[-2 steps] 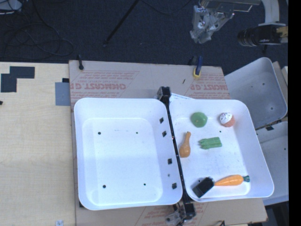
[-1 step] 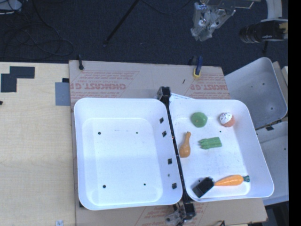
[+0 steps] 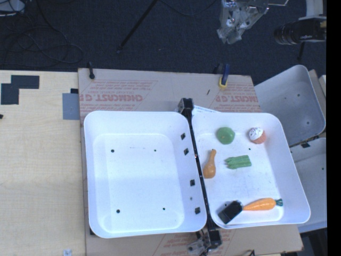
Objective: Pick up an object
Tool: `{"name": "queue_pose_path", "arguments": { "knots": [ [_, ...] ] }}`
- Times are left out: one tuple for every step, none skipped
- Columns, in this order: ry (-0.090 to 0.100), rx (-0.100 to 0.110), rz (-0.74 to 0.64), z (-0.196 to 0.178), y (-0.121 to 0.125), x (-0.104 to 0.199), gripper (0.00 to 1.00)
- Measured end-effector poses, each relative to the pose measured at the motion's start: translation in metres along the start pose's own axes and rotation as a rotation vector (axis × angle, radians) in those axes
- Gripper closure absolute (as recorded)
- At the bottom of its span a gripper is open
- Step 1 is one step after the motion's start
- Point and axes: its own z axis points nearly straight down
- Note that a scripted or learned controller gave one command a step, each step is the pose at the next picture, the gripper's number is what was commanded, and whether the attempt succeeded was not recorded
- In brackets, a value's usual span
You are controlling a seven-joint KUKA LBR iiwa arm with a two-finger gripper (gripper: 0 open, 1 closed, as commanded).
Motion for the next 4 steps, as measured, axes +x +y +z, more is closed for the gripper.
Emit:
{"name": "queue_pose_path", "arguments": {
  "knots": [
    [-0.001, 0.003, -0.007, -0.009, 0.0, 0.002, 1.0],
    [-0.001, 0.007, -0.013, -0.018, 0.0, 0.004, 1.0],
    [-0.003, 0.01, -0.019, -0.027, 0.0, 0.005, 1.0],
    [-0.003, 0.009, -0.024, -0.037, 0.0, 0.007, 1.0]
  ]
}}
